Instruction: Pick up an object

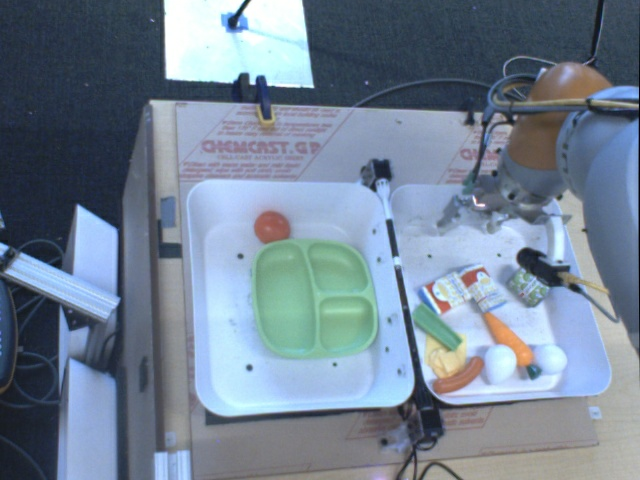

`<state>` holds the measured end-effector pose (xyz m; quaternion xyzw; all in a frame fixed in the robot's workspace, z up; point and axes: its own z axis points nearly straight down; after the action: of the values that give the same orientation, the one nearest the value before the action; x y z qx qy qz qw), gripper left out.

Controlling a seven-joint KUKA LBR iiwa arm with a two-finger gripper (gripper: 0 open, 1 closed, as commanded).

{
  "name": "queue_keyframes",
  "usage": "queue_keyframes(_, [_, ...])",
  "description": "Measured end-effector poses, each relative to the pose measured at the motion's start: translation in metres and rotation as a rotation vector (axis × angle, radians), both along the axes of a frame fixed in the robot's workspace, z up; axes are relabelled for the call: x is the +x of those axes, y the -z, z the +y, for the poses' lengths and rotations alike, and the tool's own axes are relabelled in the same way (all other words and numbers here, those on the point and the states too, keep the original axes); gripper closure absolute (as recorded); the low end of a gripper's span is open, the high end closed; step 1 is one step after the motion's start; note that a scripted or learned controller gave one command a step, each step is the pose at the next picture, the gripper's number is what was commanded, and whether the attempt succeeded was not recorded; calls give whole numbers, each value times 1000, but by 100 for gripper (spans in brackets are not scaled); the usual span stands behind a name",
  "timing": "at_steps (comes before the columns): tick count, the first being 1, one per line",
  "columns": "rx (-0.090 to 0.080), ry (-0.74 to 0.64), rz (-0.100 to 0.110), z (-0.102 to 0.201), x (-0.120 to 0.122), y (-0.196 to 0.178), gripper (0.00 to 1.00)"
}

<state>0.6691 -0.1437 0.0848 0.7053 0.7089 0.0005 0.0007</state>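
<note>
My gripper [472, 214] hangs over the back of the right bin [590, 368], fingers spread apart and nothing between them. In front of it lie a red and white carton [458, 290], a green block [437, 325], a yellow piece [441, 353], a sausage [458, 375], a carrot [508, 336], two white eggs [498, 361] [549, 358] and a small green can [525, 288]. All of them rest on the bin floor, apart from the gripper. The carton is the closest, a short way toward the front.
The left bin [225, 368] holds a green divided plate [313, 296] and a red tomato [271, 226] behind it. A black divider rail [395, 258] runs between the bins. The arm [590, 148] comes in from the right over the right bin's back corner.
</note>
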Motion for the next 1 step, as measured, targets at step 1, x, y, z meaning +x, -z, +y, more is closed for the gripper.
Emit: queue_keyframes(1, [0,0,0,33,0,0,0])
